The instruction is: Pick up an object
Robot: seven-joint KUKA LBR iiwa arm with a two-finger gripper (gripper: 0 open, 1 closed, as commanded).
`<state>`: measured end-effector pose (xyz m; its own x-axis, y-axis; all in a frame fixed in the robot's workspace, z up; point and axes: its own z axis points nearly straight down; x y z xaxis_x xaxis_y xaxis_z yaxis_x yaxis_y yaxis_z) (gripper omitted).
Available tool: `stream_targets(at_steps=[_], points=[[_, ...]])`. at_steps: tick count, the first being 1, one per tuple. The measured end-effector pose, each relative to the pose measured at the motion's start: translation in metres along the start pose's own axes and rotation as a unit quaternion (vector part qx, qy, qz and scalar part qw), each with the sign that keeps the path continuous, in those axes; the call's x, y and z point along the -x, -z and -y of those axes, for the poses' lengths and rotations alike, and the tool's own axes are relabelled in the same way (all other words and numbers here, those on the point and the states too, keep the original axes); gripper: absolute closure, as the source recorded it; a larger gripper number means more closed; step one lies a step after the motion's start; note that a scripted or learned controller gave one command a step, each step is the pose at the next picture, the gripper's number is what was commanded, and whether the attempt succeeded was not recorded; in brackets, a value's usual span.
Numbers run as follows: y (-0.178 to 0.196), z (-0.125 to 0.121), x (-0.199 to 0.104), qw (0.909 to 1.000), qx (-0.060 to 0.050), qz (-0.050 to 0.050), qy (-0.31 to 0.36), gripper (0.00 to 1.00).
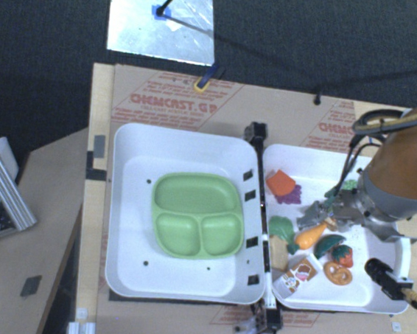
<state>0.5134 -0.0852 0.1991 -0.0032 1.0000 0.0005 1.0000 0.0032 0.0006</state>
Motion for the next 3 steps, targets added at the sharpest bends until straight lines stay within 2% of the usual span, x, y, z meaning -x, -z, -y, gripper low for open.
stream_targets(at_steps=[1,2,3], points=[[-0.042,-0.003,-0.003,1.0000,-0.002,0.000,-0.001,0.00],[-0.091,0.006,0.003,1.0000,0.000,0.001,-0.002,0.00],[-0.113,0.003,0.007,1.0000,0.003,0.003,-0.003,0.00]])
